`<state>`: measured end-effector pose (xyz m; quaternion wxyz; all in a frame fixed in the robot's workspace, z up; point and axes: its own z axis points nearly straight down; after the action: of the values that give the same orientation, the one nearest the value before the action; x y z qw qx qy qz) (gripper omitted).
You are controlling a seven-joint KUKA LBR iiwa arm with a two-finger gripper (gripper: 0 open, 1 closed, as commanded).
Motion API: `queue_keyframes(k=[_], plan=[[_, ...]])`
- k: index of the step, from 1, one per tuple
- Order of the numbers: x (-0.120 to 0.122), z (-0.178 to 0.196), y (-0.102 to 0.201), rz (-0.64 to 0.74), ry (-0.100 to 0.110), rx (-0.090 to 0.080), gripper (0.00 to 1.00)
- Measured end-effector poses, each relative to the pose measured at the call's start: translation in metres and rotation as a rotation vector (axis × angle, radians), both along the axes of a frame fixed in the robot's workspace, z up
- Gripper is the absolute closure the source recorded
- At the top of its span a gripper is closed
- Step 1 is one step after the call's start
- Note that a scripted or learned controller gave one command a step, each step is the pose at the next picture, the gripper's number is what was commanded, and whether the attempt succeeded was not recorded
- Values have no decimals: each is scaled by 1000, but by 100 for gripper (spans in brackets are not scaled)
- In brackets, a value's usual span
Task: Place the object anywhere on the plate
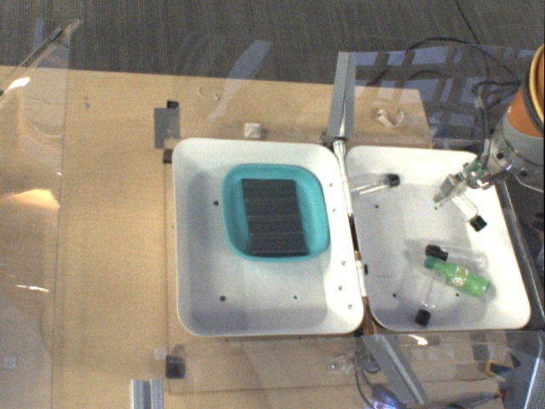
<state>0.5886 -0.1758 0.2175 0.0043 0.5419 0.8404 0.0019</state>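
A clear vial with a black cap (467, 211) is seen in the right bin (400, 228), touching or just below the tips of the hand (464, 180); whether it is gripped cannot be told. The teal plate (275, 211), bearing a dark ridged block (274, 218), sits in the left bin (196, 254), well apart from the hand. A green bottle (458, 276) lies below the hand.
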Motion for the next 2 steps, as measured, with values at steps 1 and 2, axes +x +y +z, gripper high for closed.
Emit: queue_keyframes(k=[1,2], plan=[[-29,-62,59,90,3,1,100],[-43,-21,125,295,0,-1,100]])
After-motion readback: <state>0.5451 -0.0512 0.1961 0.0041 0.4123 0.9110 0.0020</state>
